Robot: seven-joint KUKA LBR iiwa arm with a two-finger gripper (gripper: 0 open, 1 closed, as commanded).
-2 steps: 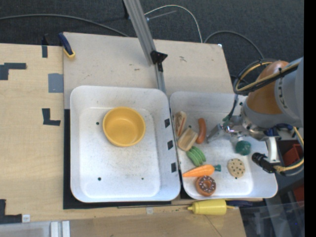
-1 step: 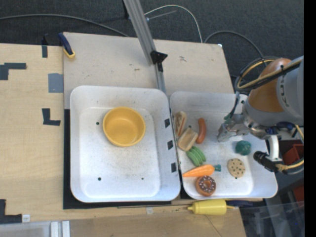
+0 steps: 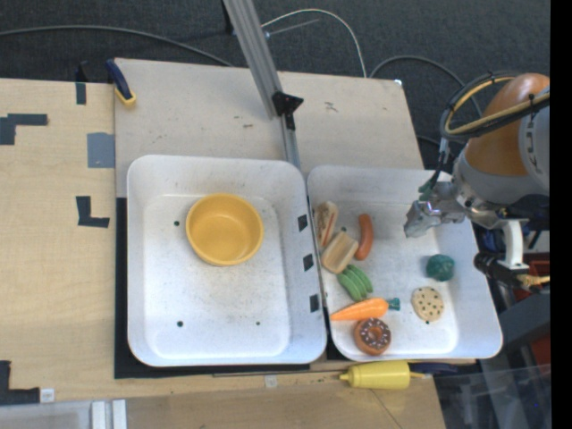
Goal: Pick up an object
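Observation:
The right bin (image 3: 393, 186) holds toy foods: a sandwich (image 3: 325, 222), a bread slice (image 3: 340, 252), a hot dog sausage (image 3: 364, 237), a green pickle (image 3: 356, 282), a carrot (image 3: 361, 310), a chocolate donut (image 3: 372, 335), a cookie (image 3: 428, 304) and a teal ball (image 3: 439, 266). My gripper (image 3: 420, 220) hangs over the bin's upper right part, above and left of the teal ball and right of the sausage. No object shows between its fingers.
A yellow bowl (image 3: 224, 229) sits in the left bin (image 3: 161, 329). A yellow mustard bottle (image 3: 382, 375) lies on the bench just below the right bin. A metal post (image 3: 259, 52) rises behind the bins. Cables (image 3: 340, 25) run across the dark floor at the back.

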